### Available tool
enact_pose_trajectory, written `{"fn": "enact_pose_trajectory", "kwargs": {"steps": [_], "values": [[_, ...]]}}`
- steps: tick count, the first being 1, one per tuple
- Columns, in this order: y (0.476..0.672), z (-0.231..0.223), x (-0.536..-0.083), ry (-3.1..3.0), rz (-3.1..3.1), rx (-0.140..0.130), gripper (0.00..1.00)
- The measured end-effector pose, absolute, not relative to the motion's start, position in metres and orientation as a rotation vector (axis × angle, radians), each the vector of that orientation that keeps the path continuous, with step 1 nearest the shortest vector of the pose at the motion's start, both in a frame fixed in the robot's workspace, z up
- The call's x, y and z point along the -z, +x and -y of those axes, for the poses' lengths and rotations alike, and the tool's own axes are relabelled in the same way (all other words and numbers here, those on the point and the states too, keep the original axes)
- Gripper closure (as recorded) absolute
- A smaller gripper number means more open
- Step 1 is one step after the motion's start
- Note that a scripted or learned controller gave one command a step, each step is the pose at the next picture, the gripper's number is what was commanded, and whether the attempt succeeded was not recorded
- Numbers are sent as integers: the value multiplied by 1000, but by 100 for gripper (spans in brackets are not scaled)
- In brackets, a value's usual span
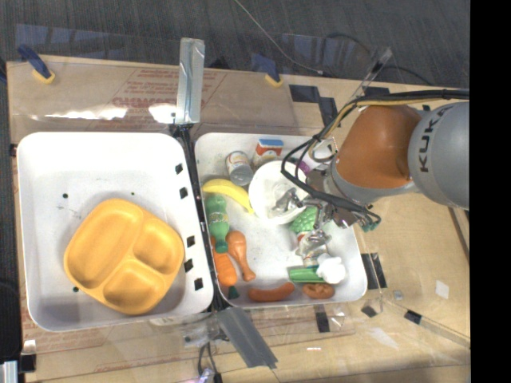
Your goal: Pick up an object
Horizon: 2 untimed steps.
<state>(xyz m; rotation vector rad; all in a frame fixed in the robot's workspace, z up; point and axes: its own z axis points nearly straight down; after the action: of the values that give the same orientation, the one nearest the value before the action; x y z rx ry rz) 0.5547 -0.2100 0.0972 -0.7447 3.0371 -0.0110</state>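
Cardboard-lined worktop [96, 86], two white bins side by side. Right bin [358, 287] holds the pickables: white bowl [267, 186] mid-bin, yellow banana [227, 194] touching its left rim, green bottle [216, 218] and carrot [225, 267] below that. Tool [313, 228] hangs just right of and below the bowl, over a green packet [306, 219]; whether it is open or closed, cannot tell. Nearest target lies directly underneath. Left bin [32, 166] carries a yellow divided plate [124, 255], well apart.

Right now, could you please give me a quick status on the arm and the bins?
Gripper low over right bin, jaws unclear. Nothing seen held. Banana, carrot, white bowl crowded close. Yellow tray in left bin.
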Motion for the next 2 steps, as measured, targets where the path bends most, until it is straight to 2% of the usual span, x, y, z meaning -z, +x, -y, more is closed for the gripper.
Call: {"fn": "enact_pose_trajectory", "kwargs": {"steps": [1, 2], "values": [[553, 121, -97, -632, -3063, 5, 0], [573, 104, -96, -247, -3130, 4, 0]]}}
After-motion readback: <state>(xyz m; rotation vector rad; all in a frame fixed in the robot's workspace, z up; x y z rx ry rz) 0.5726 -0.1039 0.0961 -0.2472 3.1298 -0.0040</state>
